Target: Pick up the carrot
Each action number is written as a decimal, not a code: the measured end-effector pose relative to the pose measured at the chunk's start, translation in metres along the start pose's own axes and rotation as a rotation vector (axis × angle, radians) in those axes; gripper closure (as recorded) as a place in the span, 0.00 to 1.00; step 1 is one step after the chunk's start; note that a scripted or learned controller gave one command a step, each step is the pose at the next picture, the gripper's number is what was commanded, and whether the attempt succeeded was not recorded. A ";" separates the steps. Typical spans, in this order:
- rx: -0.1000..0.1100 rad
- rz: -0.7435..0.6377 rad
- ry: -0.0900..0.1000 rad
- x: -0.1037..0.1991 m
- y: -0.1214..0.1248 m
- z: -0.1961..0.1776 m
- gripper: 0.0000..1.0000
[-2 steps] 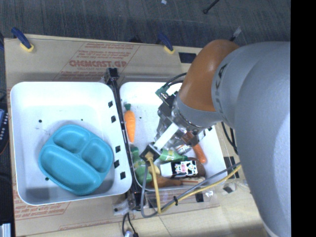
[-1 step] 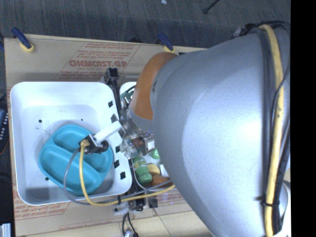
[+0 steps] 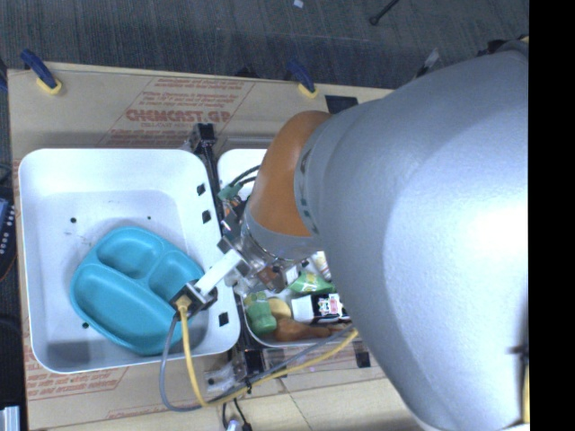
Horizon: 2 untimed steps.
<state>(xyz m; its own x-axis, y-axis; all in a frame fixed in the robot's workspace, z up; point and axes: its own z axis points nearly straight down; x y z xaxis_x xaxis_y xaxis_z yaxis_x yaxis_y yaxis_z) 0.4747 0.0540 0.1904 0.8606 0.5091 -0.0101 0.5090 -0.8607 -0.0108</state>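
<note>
Low at centre frame, the arm (image 3: 431, 232) dips into the right bin (image 3: 235, 164), presumably seeking the carrot; gripper state cannot be told; blue tray (image 3: 126, 285) lies left.

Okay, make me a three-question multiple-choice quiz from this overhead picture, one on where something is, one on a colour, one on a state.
1. Where does the blue divided plate lie?
A. In the left white bin
B. In the right white bin
C. On the cardboard

2. What colour is the band above the arm's wrist?
A. Green
B. Orange
C. Blue

3. How is the right bin seen?
A. Fully exposed
B. Tipped on its side
C. Largely covered by the arm

Answers:
1 A, the plate rests against the left bin's floor.
2 B, the band is orange against grey casing.
3 C, the arm hides most of it, leaving a few small items at its near end.
</note>
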 end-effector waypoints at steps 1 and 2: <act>0.007 -0.010 -0.005 0.001 -0.001 -0.009 1.00; 0.014 -0.021 -0.011 0.001 -0.002 -0.018 1.00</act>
